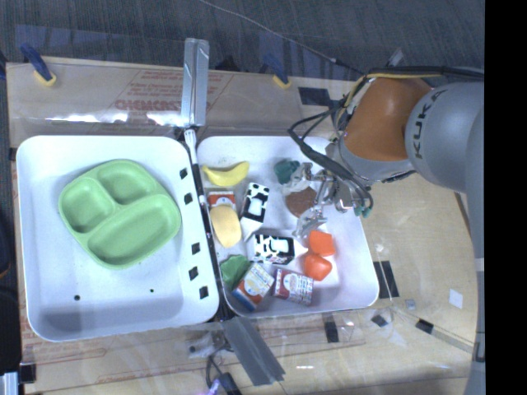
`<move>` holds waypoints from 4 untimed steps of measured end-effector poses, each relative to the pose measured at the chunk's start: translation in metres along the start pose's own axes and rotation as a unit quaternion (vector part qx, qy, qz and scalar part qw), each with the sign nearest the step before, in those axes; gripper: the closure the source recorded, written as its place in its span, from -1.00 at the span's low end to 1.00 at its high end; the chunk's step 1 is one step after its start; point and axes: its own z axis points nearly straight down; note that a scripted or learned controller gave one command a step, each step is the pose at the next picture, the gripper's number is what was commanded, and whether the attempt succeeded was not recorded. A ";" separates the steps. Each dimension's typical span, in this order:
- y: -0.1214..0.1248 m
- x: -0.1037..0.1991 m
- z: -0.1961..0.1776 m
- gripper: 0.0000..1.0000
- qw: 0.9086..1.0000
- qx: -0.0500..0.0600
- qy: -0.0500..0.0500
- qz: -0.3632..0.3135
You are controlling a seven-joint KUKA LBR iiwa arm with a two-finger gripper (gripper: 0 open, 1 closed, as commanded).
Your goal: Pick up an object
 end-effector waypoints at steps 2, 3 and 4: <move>-0.001 -0.028 -0.009 -1.00 1.000 0.001 -0.001 -0.002; 0.059 -0.050 0.015 -1.00 0.998 0.002 -0.002 0.064; -0.001 -0.029 0.015 -1.00 0.998 0.001 -0.001 0.057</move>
